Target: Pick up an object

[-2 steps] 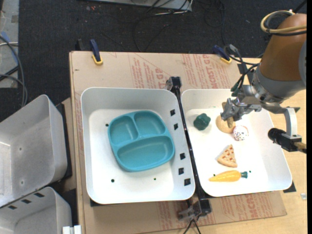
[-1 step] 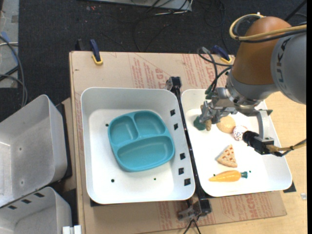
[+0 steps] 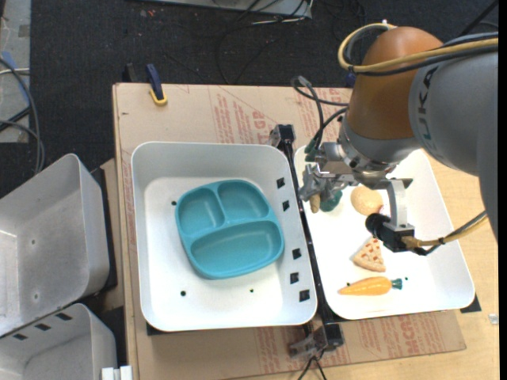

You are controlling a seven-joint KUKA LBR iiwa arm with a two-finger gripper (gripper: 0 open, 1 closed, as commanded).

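Lowering the claw (image 3: 321, 200), whose grip I cannot tell, straight between the bin wall (image 3: 305, 212) and the potato (image 3: 366, 201) seems safest.

Left bin (image 3: 150, 212) was white, holding a teal divided plate (image 3: 230, 228). Right bin (image 3: 444, 275) white too. In it: orange carrot (image 3: 366, 286) with green tip, tan pizza slice (image 3: 369, 254) with red spots, pale yellow lump (image 3: 366, 201). Bench (image 3: 206, 109) was brown cardboard with red print.
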